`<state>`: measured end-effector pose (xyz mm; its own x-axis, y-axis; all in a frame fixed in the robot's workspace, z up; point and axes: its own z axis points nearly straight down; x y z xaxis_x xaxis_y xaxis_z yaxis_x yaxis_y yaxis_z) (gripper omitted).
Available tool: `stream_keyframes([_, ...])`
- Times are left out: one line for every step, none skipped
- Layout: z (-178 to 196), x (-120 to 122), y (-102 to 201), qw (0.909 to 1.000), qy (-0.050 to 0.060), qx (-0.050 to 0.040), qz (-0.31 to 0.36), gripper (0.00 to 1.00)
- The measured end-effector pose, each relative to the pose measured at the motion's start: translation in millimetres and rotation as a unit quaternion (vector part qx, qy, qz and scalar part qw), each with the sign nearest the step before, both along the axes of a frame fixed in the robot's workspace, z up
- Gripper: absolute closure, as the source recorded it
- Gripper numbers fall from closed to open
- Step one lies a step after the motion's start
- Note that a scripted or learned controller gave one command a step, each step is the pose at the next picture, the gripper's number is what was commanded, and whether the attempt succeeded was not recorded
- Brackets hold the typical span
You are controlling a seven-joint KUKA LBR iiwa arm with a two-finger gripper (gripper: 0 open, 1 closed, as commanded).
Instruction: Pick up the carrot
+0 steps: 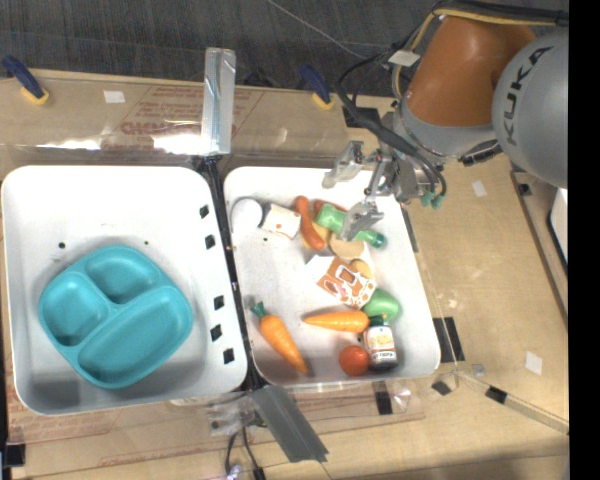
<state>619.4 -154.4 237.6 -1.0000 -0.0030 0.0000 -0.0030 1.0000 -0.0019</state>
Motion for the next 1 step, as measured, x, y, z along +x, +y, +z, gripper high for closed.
stream_keyframes([-88.6,-54.2,17.8,0.9999,0.003,0.0019,0.010,0.00])
